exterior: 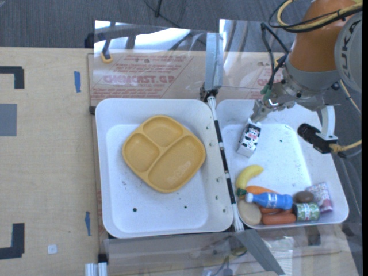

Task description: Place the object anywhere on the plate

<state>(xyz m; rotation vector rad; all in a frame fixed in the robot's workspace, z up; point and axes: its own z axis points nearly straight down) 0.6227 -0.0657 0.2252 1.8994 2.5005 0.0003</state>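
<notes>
A yellow three-compartment plate (164, 152) lies in the middle of the left bin (115, 211) with nothing on it. My gripper (258, 112) hangs over the back left part of the right bin (322, 154), its tip just above the top end of a small white carton with black cow spots (249, 139). The carton rests on the bin floor, and I cannot tell whether the gripper touches it. At the right bin's front lie a banana (249, 176), a blue-and-white bottle (270, 199), a carrot (265, 190) and a green can (307, 211).
A metal divider with screws (221, 154) separates the two bins. Clear plastic walls (155, 68) rise behind them. A black part on the arm (313, 137) juts over the right bin. A pink-wrapped item (322, 195) and a sausage (280, 218) sit in the front clutter.
</notes>
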